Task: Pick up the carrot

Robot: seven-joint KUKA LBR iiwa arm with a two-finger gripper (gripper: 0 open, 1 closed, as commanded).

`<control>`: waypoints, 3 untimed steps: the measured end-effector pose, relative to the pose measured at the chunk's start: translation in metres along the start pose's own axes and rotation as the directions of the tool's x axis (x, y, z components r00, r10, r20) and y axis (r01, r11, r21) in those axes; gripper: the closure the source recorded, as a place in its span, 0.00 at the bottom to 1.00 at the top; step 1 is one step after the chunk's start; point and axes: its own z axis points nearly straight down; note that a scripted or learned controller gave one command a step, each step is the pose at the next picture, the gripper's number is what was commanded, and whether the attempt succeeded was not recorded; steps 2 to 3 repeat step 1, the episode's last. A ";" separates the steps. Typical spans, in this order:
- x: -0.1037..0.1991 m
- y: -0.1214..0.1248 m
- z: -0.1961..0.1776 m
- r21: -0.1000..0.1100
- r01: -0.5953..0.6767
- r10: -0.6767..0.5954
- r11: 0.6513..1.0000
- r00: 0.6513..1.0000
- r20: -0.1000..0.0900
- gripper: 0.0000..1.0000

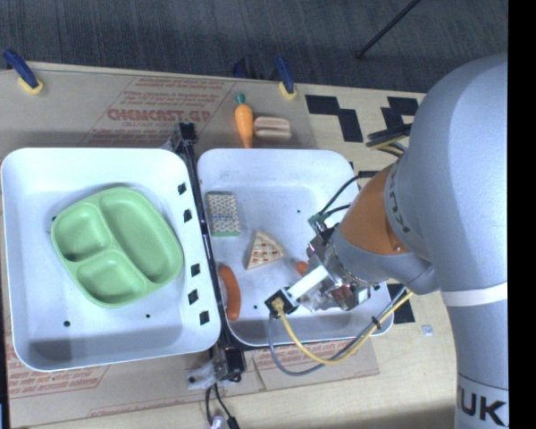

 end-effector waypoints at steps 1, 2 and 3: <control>-0.014 0.038 -0.059 -0.001 -0.156 0.156 0.988 0.988 -0.003 1.00; -0.014 0.038 -0.059 -0.001 -0.156 0.156 0.988 0.988 -0.003 1.00; -0.014 0.038 -0.059 -0.001 -0.156 0.156 0.988 0.988 -0.003 1.00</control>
